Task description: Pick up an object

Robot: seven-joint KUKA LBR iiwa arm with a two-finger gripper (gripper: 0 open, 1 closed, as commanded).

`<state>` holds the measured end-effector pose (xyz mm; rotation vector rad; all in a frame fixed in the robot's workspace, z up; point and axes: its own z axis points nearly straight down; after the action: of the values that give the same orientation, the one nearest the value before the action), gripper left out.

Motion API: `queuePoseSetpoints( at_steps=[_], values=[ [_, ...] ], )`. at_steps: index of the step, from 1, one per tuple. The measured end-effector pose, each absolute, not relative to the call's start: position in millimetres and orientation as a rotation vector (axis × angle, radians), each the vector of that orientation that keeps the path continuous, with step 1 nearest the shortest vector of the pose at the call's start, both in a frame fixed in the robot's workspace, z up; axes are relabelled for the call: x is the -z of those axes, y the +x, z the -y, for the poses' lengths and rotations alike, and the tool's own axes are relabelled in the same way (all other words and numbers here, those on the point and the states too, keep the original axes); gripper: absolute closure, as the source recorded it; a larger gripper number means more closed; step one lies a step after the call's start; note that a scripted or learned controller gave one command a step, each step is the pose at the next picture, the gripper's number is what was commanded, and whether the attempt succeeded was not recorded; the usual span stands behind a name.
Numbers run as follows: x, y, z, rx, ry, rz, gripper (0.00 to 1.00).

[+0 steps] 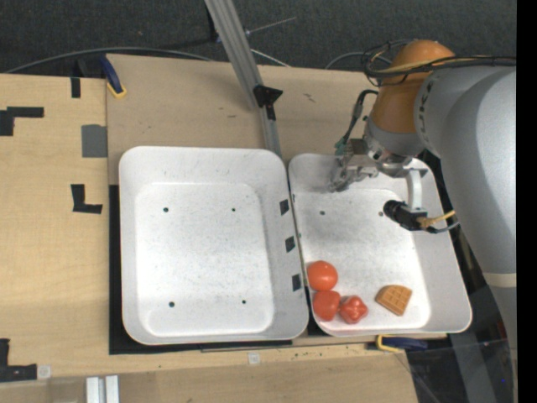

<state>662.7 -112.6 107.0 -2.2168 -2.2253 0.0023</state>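
In the right bin (pixel 369 233), three objects lie near the front edge. A round red-orange ball (pixel 322 274) sits by the left wall, and a red tomato-like piece (pixel 326 304) lies just in front of it. A red strawberry-like piece (pixel 353 310) touches that one on its right. A tan waffle-like piece (pixel 394 299) lies further right. My gripper (pixel 344 177) hangs over the bin's far left corner, well away from all of them. Nothing shows between its fingers.
The left bin (pixel 201 242) adjoins the right one along a shared edge with black clips. A grey metal pole (pixel 243 57) slants down from the top to the bins' far junction. The arm's bulk (pixel 470 166) covers the right bin's far right side.
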Motion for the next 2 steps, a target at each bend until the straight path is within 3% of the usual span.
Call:
queuePoseSetpoints(
  at_steps=[2],
  values=[
    [-209,675.3,118,0.005,-2.221,2.227,1.0]
  ],
)
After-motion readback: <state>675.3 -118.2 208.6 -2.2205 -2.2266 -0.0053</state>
